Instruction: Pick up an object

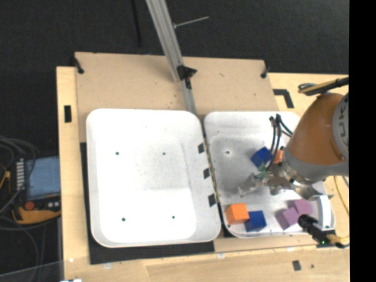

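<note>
Two shallow white bins sit side by side on the counter [147, 81], seen from the single camera looking down at a slant. The left bin [147, 175] shows only its white floor with a few dark dots. The right bin [235, 134] holds the loose blocks: an orange block [238, 212] near the front edge, touching a blue block [255, 221] just to its right; two purple blocks [294, 213] lie close together farther right, near a black part of the arm. Another blue block [261, 156] lies higher up in this bin, just beside the arm's cables. The arm [320, 140], grey with its orange band, reaches in from the right over this bin, and the end effector [254, 183] points down and leftward toward the bin floor, between the upper blue block and the orange one. Whether it is apart or together cannot be told, as its tip is small and blurred against the bin.
</note>
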`<state>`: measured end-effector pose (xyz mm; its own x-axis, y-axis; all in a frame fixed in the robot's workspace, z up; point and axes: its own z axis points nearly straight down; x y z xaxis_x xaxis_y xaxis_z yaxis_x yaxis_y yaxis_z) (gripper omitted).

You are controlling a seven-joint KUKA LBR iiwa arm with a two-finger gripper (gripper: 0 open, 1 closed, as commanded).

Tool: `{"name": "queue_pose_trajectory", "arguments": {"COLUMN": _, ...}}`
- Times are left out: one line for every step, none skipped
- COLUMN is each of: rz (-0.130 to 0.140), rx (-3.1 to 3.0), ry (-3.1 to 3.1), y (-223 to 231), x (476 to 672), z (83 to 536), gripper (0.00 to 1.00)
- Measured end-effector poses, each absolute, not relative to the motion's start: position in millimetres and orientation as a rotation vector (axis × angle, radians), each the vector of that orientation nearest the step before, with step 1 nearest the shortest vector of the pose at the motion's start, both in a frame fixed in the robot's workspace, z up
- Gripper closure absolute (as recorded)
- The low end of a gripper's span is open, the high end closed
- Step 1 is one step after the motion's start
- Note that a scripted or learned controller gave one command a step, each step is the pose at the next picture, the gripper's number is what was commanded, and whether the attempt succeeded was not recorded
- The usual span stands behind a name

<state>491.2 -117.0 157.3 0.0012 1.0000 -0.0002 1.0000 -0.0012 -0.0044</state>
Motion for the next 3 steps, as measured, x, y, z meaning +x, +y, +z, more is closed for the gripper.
{"name": "queue_pose_trajectory", "arguments": {"rz": -0.003, "rx": -2.224, "ry": -2.222, "y": -120, "x": 492.7, "z": 99, "gripper": 0.0}}
{"name": "queue_pose_trajectory", "arguments": {"rz": -0.003, "rx": -2.23, "ry": -2.215, "y": -121, "x": 493.5, "z": 98, "gripper": 0.0}}
{"name": "queue_pose_trajectory", "arguments": {"rz": -0.008, "rx": -2.238, "ry": -2.214, "y": -122, "x": 494.9, "z": 109, "gripper": 1.0}}
